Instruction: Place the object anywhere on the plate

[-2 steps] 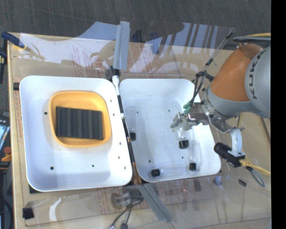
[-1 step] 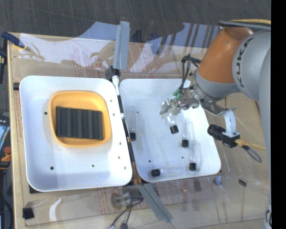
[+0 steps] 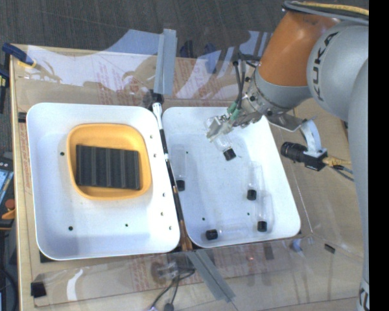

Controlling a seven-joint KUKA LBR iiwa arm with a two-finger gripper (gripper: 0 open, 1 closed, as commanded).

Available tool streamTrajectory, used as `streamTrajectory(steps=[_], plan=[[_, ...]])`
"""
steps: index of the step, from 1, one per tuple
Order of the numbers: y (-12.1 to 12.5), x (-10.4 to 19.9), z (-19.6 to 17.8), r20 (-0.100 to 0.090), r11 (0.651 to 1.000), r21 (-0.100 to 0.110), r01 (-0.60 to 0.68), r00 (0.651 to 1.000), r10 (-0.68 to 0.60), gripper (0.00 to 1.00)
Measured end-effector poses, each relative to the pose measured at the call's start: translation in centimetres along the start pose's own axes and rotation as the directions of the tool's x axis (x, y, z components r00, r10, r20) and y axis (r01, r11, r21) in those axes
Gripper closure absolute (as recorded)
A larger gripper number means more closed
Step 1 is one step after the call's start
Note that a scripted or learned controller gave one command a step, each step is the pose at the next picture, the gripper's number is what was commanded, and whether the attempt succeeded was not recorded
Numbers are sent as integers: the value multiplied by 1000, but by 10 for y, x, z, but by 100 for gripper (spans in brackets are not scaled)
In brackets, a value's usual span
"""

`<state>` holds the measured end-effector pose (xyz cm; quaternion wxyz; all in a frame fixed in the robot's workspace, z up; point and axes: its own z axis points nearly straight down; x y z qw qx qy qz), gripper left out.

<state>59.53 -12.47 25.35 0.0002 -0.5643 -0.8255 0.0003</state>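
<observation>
A yellow plate (image 3: 107, 134) with rounded corners lies in the left bin (image 3: 45, 173), and a dark ribbed rectangle (image 3: 109, 167) rests in its middle. My gripper (image 3: 219, 128) hangs over the far part of the right bin (image 3: 201, 206), pointing left and down, with a bit of green at its base. A small black piece (image 3: 229, 153) lies on the bin floor just in front of the gripper, apart from it. I see nothing held in the gripper.
Several more small black pieces are scattered in the right bin, such as those at the near edge (image 3: 211, 234) and near right (image 3: 262, 225). A faint clear item (image 3: 259, 186) lies by the right wall. A black cylinder (image 3: 301, 154) juts from the arm beyond the bin's right side.
</observation>
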Motion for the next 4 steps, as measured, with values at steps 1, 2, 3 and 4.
streamTrajectory(steps=[1, 2, 3, 4], plan=[[8, 15, 55, -3, 962, 3, 274, 962, -274, 100], [18, 72, 3, 1, 926, 0, 377, 926, -377, 100], [18, 72, 4, 1, 927, 0, 376, 927, -376, 0], [46, 84, 62, -2, 550, 0, 835, 550, -835, 0]])
